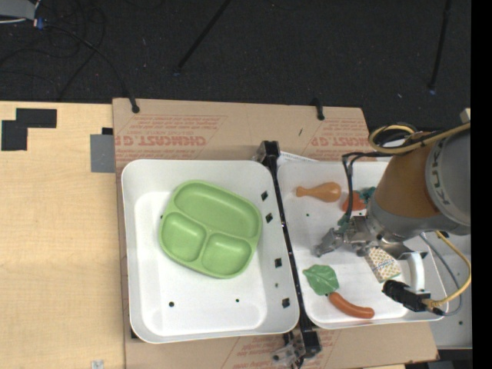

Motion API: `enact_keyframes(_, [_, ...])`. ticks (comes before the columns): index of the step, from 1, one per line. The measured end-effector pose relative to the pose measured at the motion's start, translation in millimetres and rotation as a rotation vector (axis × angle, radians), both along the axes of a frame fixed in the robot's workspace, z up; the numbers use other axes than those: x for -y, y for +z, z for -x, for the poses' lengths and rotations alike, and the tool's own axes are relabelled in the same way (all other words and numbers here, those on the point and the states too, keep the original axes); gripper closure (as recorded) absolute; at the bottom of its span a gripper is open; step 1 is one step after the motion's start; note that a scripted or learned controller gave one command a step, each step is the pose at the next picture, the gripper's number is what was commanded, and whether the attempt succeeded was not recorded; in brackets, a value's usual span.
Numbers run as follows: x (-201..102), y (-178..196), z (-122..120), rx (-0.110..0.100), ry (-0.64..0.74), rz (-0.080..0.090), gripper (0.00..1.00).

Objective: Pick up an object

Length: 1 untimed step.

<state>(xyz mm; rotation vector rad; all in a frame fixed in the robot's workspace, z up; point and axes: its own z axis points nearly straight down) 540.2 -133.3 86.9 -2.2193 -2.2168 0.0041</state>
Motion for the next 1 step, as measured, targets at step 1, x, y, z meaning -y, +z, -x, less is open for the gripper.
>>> enact_keyframes(1, [0.9,11.5,-0.3,0.001,-0.004,0.0,1.0])
